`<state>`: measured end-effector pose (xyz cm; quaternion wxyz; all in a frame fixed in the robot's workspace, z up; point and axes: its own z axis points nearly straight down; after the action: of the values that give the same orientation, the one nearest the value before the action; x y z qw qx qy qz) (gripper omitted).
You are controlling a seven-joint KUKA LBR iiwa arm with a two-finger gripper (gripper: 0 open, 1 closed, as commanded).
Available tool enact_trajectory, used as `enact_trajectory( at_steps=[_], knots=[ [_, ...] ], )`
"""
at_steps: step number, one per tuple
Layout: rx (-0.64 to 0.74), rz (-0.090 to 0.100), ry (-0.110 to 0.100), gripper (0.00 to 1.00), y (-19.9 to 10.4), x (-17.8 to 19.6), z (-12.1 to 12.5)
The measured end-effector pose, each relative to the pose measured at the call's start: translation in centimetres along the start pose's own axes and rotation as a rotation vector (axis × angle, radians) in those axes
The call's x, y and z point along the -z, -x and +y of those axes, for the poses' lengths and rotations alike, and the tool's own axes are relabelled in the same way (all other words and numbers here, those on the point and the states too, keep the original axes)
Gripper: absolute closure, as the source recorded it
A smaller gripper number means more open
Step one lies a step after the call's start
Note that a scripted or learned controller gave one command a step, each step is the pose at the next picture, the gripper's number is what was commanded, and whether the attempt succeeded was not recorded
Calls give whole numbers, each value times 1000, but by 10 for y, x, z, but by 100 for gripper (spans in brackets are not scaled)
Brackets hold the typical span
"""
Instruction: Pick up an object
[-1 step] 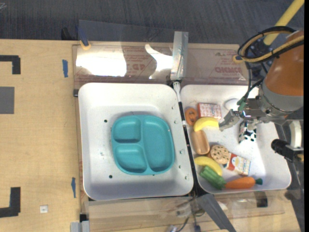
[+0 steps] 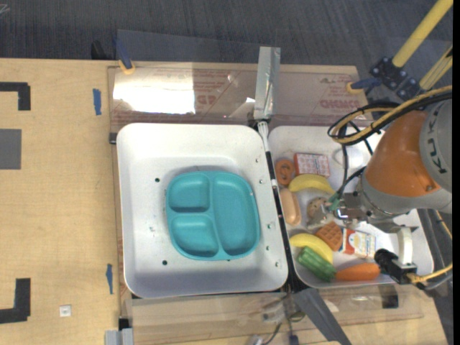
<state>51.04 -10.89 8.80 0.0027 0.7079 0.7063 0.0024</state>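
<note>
The worktop (image 2: 57, 192) carries 2 shallow white bins side by side. The left bin (image 2: 136, 157) holds a teal divided plate (image 2: 213, 214) with 3 compartments, lying near the bin's middle.

The right bin (image 2: 305, 136) holds a crowd of toy foods. At its 12 o'clock sits a small pink and white carton (image 2: 313, 164), with a round orange piece (image 2: 285, 169) just beside it at the carton's 9 o'clock. Below them lies a yellow banana (image 2: 309, 184), and a hot dog (image 2: 289, 205) runs along the bin's left wall. A waffle (image 2: 329, 234) sits near the bin's middle. At the bin's 7 o'clock a second banana (image 2: 312, 245) touches a green pepper (image 2: 317, 264), and a carrot (image 2: 357, 272) lies at 6 o'clock beside a small white carton (image 2: 359, 244).

The arm comes in from 3 o'clock, its orange band (image 2: 402, 164) above the bin. The end effector (image 2: 338, 208) hangs low over the bin's middle, just above the waffle and beside a brownish item (image 2: 315, 208). Whether its fingers are apart or together, I cannot tell, and nothing is visibly between them.
</note>
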Motion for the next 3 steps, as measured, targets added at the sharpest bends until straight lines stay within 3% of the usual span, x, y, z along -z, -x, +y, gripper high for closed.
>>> enact_trajectory(
  at_steps=[1,2,3],
  knots=[
    [37,-2,2,0,33,86,-4],
    [156,-6,16,0,-15,4,-18],
    [155,-3,8,100,-16,11,-21]
  ],
)
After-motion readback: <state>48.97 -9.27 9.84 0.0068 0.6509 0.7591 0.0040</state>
